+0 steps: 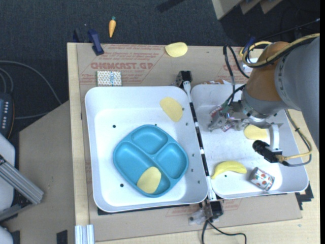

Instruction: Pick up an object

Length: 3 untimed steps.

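Objects lie across two white bins on a table, seen from above at a slant. In the right bin (292, 136) we see a banana (228, 169) near the front, a small red and white can (262, 179) just to its right, and a pale yellow piece (254, 132) partly covered by the arm (289, 75). That arm, grey with an orange band, reaches in from the right and comes down into the back of this bin. Its gripper (222, 120) sits low near the bin floor, just left of the yellow piece, and we cannot tell how it is set. In the left bin (101, 136) we see a blue divided plate (150, 159) with a yellow chip (150, 180) in its front section, and another yellow piece (172, 109) near the back wall.
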### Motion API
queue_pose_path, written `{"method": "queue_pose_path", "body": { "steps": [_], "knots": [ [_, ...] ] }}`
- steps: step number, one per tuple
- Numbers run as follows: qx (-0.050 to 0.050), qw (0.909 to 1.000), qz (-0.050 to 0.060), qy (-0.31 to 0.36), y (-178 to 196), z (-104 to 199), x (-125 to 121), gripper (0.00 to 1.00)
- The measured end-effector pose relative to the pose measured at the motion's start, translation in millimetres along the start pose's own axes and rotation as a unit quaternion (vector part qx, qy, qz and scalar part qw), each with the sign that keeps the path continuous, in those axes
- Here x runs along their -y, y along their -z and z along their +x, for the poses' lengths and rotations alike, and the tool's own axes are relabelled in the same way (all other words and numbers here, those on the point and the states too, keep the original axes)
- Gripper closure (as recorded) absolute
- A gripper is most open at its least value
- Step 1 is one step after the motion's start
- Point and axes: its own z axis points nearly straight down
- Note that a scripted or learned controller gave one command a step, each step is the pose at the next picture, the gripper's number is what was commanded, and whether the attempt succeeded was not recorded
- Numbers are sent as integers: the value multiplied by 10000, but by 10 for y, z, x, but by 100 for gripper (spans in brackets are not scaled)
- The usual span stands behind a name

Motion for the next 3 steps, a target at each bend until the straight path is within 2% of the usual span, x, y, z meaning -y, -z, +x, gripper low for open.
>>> {"method": "queue_pose_path", "body": {
  "steps": [1, 2, 3],
  "knots": [
    [1, 10000, -2, 7, 1, 115, -515, 0],
    [11, 10000, -8, 10, 102, 114, -518, 100],
    [-8, 10000, 5, 6, 1006, 616, -1, 100]
  ]
}}
